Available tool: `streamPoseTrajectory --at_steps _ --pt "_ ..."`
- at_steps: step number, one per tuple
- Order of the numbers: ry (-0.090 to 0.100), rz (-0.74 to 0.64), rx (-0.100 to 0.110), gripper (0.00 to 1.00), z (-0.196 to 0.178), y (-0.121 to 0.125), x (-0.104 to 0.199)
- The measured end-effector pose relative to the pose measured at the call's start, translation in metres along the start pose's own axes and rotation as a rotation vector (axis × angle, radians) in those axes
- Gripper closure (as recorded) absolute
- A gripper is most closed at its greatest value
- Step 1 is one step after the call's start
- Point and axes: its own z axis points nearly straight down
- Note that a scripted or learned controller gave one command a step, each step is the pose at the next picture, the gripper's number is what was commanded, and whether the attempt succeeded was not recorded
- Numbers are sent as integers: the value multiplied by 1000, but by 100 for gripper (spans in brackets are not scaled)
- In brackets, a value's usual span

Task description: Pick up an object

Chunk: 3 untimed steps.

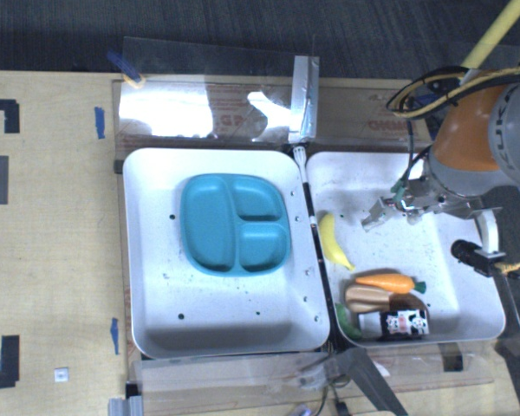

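Observation:
In the right bin (477, 315) a yellow banana (333, 242) lies near the left wall. Closer to the front edge sit an orange carrot (386, 281), a tan bread-like piece (370, 297) and a dark bottle with a white label (399, 322), with a green item (345, 321) at their left. My gripper (383, 212) hangs over the back half of this bin, to the right of and above the banana, apart from it. Nothing shows between its fingers.
The left bin (147, 302) holds a blue divided plate (236, 224). A clear plastic panel (208, 102) and a metal bracket (303, 98) stand behind the bins. Cables (425, 94) run near the arm's orange band (468, 137).

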Motion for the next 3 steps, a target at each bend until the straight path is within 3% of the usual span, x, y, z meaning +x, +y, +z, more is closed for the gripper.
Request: streamPoseTrajectory --at_steps 1,2,3 --pt "-1 39 -5 0 30 44 23" --pt "-1 -103 -1 0 30 -42 1" --pt "-8 -116 -21 0 28 -101 37"
